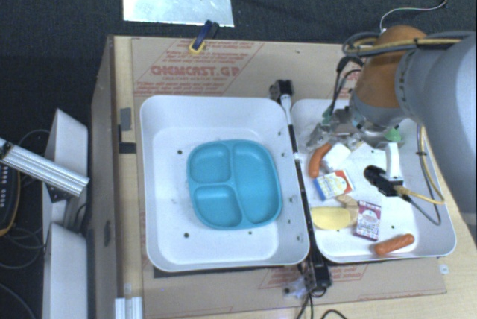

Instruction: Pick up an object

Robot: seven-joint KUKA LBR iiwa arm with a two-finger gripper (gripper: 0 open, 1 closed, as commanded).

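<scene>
The claw hung low over the right bin's far-left corner, just beside an orange sausage; whether it was open I cannot tell. Crowded packets nearby could have deflected it, I judged, spoiling any grasp.

The right-hand bin holds a small heap of toy food and packets. An orange sausage lies tilted near the bin's left wall, with a white block just beside it. Below them sits a small carton with a red label, then a pale yellow, banana-like piece. A dark red packet lies next to that, and a second orange sausage rests near the front edge.
</scene>
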